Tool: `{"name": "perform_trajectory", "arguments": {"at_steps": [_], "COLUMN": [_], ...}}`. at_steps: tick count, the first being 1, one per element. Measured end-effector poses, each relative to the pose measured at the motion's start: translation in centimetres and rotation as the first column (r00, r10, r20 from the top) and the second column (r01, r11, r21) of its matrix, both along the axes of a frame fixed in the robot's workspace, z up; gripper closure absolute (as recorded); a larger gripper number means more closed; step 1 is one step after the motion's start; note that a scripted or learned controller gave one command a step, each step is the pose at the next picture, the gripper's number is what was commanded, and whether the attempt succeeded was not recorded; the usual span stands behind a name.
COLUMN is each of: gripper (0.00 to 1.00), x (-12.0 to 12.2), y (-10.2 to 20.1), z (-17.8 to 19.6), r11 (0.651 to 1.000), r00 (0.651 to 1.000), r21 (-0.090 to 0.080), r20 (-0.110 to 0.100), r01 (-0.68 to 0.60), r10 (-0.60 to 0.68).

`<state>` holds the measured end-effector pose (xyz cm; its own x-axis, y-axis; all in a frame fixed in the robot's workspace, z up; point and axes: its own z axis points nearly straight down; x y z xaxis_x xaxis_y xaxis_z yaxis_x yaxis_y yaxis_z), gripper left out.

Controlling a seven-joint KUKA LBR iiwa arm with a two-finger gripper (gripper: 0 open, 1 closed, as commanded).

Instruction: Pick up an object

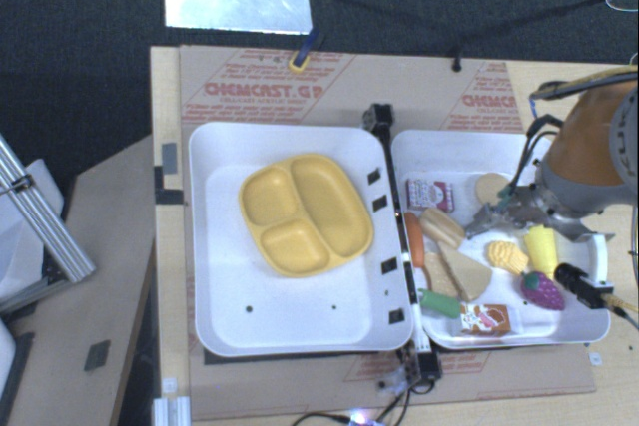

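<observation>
The arm (595, 150) reaches in from the right of the camera view, its orange band sitting above a grey wrist that tilts down and leftward over the right bin (439, 147). The end effector (496, 214) hangs low in the middle of that bin, just beside a round tan piece (491, 187) and just above a yellow corn cob (507, 256); whether its fingers stand apart or together cannot be told from here, and nothing is visibly held between them.

The right bin holds the toy food. A small red-and-white carton (429, 193) lies near its upper left, an orange carrot (414, 236) runs along its left wall, and a tan wooden piece (442, 226) lies slantwise beside the carrot. A pale wedge (467, 274) rests below that, a green piece (440, 303) near the lower left, and a red-and-white packet (486, 319) at the front wall. A yellow fruit (540, 245) and a purple grape cluster (542, 290) lie to the right, under the wrist.

The left bin (215, 244) holds a yellow divided plate (305, 213), lying flat and turned at a slant. Both bins rest side by side on the table (329, 80).
</observation>
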<state>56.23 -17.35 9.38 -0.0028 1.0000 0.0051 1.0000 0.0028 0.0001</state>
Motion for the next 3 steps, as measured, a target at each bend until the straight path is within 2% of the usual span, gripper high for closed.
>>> {"name": "perform_trajectory", "arguments": {"at_steps": [1, 3], "gripper": [1.00, 1.00], "x": [0.1, 0.6], "y": [-0.1, 0.3], "z": [1.2, 12.9], "r11": [1.000, 1.000], "r00": [1.000, 1.000], "r21": [-0.003, -0.007], "r20": [0.003, 0.006], "r01": [0.000, -0.002], "r10": [0.000, 0.002]}}
